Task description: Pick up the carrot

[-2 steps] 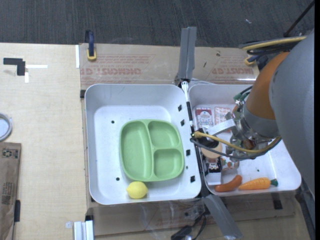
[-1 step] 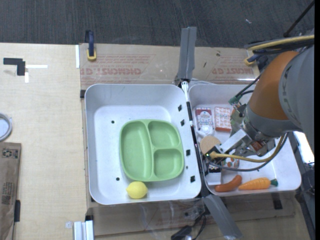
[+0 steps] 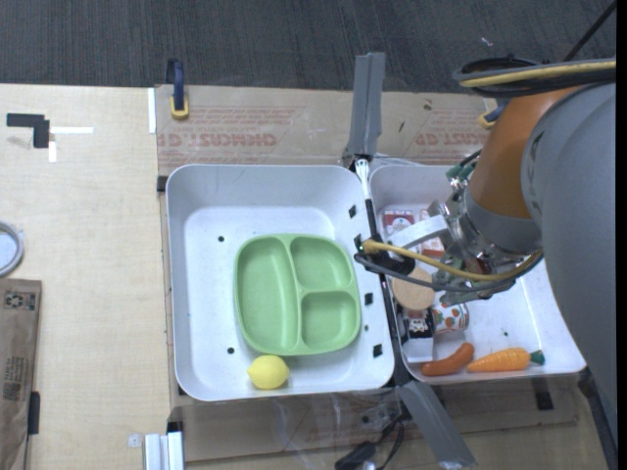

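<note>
carrot point(image 3: 504, 360) lies near edge of right bin point(image 3: 563, 336), touching sausage point(image 3: 447, 360); gripper point(image 3: 453, 280) spread unclear; descend onto the carrot's middle.

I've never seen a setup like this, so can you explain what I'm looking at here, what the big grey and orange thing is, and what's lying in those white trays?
This is one camera fixed above a bench, looking down at a slant. The big grey machine with an orange band is a robot arm reaching in from the right. Its grasping end hangs over the right shallow white bin; what it holds, if anything, cannot be made out. In that bin's near end lie an orange carrot with a green tip, which the arm is meant to pick up, and a reddish sausage-shaped piece. The left white bin holds a green divided plastic plate and a yellow lemon.
</note>
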Robot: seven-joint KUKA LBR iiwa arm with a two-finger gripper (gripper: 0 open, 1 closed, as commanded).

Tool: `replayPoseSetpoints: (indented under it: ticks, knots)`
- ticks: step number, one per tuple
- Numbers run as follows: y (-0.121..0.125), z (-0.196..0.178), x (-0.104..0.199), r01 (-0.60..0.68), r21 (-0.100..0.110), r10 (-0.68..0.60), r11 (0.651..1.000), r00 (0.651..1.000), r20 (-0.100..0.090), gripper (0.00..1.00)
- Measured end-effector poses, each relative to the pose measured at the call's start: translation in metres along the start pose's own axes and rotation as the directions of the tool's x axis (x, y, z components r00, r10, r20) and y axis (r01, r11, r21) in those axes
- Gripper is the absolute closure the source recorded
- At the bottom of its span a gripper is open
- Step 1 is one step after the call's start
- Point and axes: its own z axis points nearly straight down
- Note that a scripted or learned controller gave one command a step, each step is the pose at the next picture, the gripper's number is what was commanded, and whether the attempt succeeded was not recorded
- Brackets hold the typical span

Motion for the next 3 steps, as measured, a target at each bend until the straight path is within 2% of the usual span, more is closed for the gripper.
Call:
replayPoseSetpoints:
  ticks: [1,2,3]
  knots:
    - [-0.064,0.039,0.012,0.288,0.002,-0.288,0.958,0.958,0.004,1.0]
    - [-0.06,0.032,0.012,0.43,0.001,-0.43,0.903,0.903,0.002,1.0]
    - [-0.084,0.024,0.02,0.81,0.002,-0.81,0.586,0.586,0.002,1.0]
